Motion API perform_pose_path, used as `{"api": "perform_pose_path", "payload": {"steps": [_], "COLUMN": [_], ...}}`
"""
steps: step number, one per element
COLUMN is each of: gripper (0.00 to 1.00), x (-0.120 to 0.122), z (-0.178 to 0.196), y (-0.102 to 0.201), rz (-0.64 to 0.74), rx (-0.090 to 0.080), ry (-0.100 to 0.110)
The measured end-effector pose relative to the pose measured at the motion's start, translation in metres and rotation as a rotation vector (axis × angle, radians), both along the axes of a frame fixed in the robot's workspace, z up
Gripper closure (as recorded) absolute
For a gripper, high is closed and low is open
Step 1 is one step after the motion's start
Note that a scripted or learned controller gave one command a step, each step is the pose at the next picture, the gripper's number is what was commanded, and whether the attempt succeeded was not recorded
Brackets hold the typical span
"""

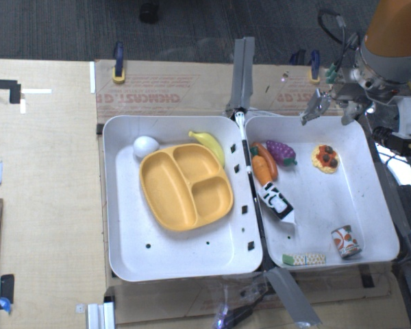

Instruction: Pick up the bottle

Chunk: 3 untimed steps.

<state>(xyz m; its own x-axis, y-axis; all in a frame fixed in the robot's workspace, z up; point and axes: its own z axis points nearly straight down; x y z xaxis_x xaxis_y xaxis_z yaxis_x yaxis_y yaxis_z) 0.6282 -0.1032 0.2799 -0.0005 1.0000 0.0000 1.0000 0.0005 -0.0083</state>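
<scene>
While the arm hangs at the upper right corner of the right bin (377, 184), I can see its gripper (331, 110) poised over that bin's far rim with both fingers spread apart and nothing between them. One fingertip points toward the bin's far wall; the other sits nearer the bin's right wall.

The bottle (275, 201) lies on its side against the right bin's left wall, about midway down it; it is white with a black label. From my feed I believe its cap end points toward the bin's near side, though the angle leaves me unsure. It is well apart from the gripper.

Just beyond the bottle, along the same wall, a toy carrot (262, 164) lies touching or nearly touching it, and a purple bunch of grapes (281, 151) rests just beside the carrot, toward the bin's middle. A small round pizza-like piece (325, 158) sits near the far wall, closest to the gripper. A small red-and-white can (345, 242) lies tilted in the near right corner, and a flat green-and-white packet (304, 259) rests along the near wall.

The left bin (120, 245), touching the right bin's left wall, bears a yellow divided plate (185, 187), a white egg (146, 145) and a banana (209, 144) at the plate's far edge.
</scene>
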Motion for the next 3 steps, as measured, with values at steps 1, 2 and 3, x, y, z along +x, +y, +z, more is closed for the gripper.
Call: {"api": "perform_pose_path", "payload": {"steps": [1, 2, 3], "gripper": [0.0, 0.0, 0.0], "x": [-0.051, -0.043, -0.009], "z": [-0.059, -0.121, -0.182], "y": [-0.084, 0.009, -0.03], "rz": [-0.063, 0.04, -0.13], "rx": [-0.001, 0.0, -0.001], "ry": [0.0, 0.0, -0.002]}}
